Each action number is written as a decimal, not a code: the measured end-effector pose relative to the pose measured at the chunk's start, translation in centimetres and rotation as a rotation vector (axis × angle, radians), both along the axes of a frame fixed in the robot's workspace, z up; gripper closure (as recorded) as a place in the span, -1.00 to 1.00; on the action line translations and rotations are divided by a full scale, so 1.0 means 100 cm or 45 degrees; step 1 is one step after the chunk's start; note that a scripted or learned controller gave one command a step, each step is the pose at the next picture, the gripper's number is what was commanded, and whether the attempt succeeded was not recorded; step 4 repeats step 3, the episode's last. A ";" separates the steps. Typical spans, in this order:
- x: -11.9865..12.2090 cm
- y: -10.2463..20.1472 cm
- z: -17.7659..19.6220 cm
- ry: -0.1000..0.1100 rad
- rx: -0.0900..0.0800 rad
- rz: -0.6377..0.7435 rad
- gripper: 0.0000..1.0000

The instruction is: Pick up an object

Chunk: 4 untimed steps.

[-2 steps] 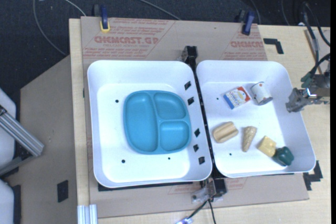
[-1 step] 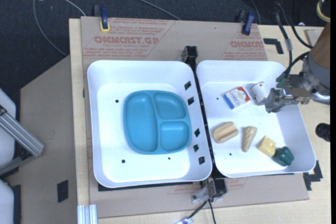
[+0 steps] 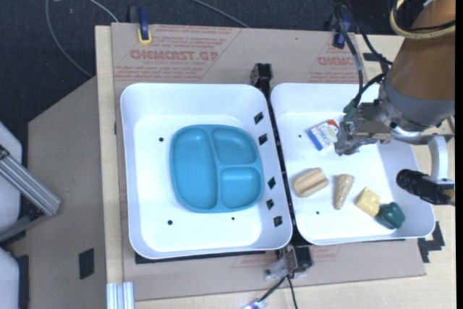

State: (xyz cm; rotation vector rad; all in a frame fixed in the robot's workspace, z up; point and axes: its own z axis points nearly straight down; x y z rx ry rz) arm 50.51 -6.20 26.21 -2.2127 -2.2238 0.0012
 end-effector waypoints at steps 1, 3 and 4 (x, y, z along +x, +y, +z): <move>0.016 0.047 -0.001 -0.006 -0.001 0.001 1.00; 0.058 0.132 -0.013 -0.008 -0.003 -0.001 1.00; 0.058 0.132 -0.013 -0.008 -0.003 -0.001 1.00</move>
